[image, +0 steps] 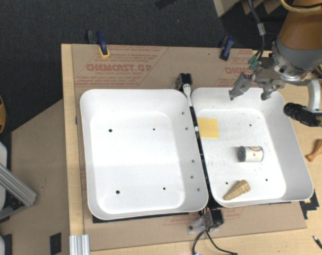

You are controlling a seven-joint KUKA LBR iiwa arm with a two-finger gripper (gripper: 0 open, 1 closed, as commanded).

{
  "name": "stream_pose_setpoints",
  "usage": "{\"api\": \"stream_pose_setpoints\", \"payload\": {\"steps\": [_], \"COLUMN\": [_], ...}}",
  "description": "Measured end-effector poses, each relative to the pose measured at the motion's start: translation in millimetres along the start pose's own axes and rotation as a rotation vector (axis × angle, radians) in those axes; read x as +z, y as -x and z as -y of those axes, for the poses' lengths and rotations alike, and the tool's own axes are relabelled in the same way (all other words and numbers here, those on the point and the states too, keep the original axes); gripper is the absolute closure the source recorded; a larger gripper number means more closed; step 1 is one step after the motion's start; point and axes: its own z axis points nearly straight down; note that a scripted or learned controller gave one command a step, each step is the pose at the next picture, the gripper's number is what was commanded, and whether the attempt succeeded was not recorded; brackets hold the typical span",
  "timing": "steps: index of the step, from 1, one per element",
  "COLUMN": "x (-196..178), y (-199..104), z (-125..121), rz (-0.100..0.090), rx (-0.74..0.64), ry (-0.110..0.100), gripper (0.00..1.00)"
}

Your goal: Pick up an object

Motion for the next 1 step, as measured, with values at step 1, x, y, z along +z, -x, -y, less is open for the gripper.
{"api": "stream_pose_setpoints", "payload": {"steps": [1], "x": [-10.8], "y": [-0.2], "z": [-0.6], "rz": [0.001], "rx": [-0.001], "ry": [0.004], "gripper": [1.00]}}
